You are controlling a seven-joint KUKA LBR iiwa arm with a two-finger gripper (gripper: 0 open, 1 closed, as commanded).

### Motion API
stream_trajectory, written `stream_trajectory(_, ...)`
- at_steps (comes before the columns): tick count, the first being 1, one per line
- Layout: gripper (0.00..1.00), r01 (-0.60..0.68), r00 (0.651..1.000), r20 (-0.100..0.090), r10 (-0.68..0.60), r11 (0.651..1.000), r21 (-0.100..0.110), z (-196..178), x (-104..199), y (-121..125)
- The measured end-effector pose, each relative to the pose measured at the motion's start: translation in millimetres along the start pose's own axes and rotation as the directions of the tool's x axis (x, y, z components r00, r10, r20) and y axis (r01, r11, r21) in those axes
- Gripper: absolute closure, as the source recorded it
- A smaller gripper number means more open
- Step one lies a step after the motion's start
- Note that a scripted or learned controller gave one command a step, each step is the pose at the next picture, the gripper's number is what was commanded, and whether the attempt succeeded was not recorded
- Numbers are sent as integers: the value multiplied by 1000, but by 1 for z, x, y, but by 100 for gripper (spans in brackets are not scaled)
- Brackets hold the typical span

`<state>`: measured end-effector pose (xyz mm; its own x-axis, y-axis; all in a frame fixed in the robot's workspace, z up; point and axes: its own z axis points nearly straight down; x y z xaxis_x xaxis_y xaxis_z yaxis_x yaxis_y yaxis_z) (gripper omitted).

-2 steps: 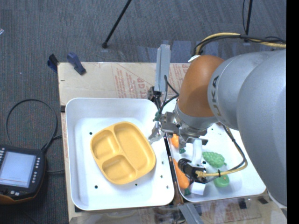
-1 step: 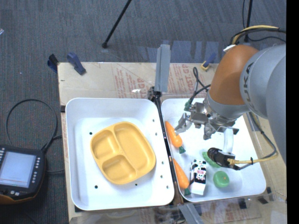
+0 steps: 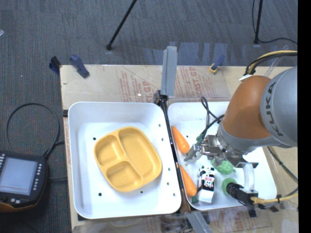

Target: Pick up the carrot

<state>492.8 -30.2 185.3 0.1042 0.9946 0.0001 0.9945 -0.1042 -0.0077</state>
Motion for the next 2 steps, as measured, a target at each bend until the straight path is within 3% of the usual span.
stream_trajectory(1,0,111,994,0,-111,994,6,91,-52,61)
stream_trajectory(2,0,-58,998,-1,58,998,-3,98,-52,107)
